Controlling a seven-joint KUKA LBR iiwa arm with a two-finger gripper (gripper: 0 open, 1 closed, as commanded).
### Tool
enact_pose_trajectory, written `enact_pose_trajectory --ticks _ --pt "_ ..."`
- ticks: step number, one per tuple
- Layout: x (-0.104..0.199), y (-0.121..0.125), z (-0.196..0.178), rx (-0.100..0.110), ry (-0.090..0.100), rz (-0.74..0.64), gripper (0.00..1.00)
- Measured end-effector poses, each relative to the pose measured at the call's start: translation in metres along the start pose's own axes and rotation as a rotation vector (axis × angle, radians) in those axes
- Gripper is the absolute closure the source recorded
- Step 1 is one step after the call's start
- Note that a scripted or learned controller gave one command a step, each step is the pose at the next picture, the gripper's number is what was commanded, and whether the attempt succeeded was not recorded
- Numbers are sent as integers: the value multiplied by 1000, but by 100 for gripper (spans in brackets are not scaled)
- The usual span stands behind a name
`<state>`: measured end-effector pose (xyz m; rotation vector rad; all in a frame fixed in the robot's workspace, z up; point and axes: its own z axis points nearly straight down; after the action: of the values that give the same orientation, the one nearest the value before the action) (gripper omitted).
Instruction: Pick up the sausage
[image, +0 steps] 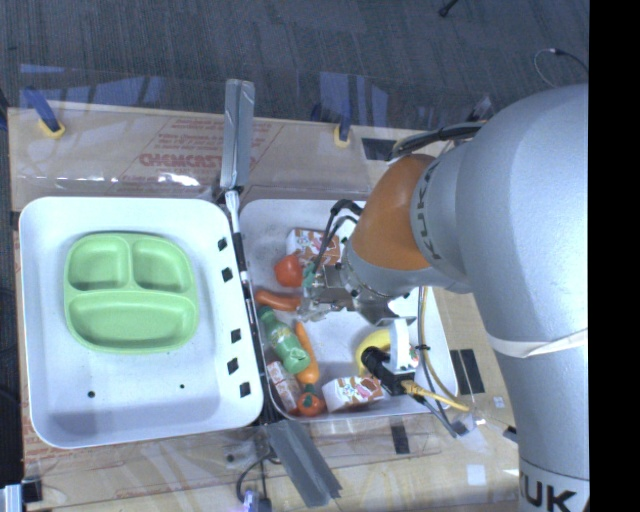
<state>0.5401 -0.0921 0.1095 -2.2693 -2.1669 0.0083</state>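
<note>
— Orange and thin, the sausage (277, 298) is seen lying in the right bin (262, 225), near its left wall; a red tomato (289, 270) sits just above it, and a green bottle (285, 342) lies just below it.

— What is crowded around it?

— A carrot (306, 362) is laid beside the bottle; a printed carton (313, 243) is found further back; a yellow cup (371, 351) and a white packet (356, 392) are placed toward the front; a red item (308, 402) and a small box (281, 384) are tucked in the front left corner.

— And the arm?

— The bin's right half is covered by the grey arm (520, 210) with its orange band; the gripper (318, 296) is held low just to the right of the sausage and the tomato; whether its jaws are spread or closed cannot be told, and nothing can be made out between them.

— The other bin?

— A green divided plate (128, 291) is held in the left bin (60, 400), toward its back.
</note>
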Motion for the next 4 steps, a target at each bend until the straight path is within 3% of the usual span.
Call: enact_pose_trajectory --ticks 1,2,3,4 --pt "102 29 -117 -3 2 242 100" --pt "165 16 -82 0 2 104 100" --pt "289 -41 -180 -3 1 42 100" --pt "300 -16 -276 -4 1 32 100"
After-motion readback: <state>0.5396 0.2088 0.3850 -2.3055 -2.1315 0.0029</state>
